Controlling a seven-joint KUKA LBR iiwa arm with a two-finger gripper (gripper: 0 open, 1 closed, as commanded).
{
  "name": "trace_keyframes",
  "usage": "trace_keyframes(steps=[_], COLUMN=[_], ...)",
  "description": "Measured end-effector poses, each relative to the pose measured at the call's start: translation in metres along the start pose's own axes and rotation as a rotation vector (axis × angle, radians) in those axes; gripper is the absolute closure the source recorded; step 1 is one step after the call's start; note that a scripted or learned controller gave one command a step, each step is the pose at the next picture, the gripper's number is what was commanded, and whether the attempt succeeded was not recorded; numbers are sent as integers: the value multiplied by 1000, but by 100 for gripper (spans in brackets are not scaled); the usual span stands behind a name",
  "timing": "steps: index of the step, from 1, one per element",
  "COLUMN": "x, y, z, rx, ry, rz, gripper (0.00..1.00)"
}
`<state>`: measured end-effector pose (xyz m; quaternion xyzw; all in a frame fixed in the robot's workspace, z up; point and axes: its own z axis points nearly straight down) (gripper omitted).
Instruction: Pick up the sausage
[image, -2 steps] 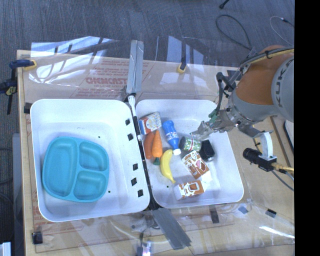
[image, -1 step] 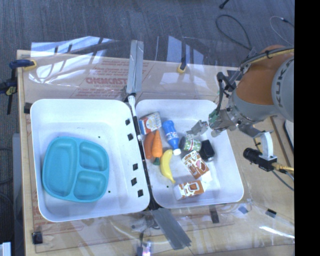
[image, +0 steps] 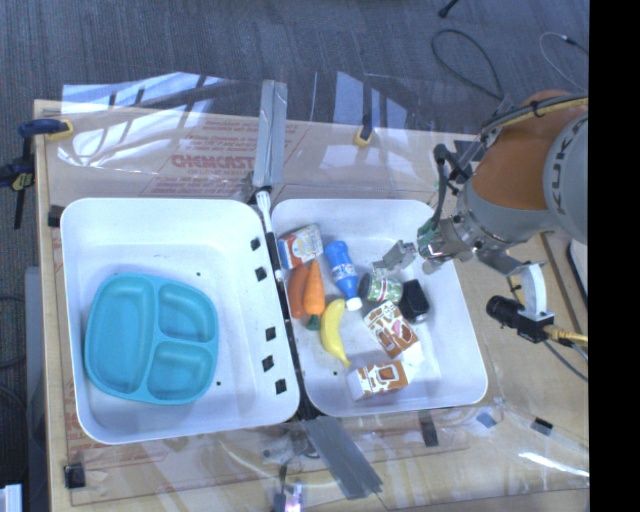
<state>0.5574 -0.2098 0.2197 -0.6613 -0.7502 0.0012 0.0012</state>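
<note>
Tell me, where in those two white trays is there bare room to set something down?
Left bin: bare floor all around the blue plate, widest along its top and right. Right bin: crowded through the middle, carrot, bottle, banana and cartons; small bare strips top right and bottom right.

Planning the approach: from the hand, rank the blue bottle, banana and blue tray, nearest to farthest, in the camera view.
1. Blue bottle, in the right bin, just left of the hand.
2. Banana, lower in the same bin, near the divider.
3. Blue tray, far off in the left bin.
</note>
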Motion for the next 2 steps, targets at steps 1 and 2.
trace_keyframes(steps=[1,2], x=[0,0], y=[0,0], z=[0,0], rx=[0,0], ry=[0,0], rz=[0,0], gripper=[0,0])
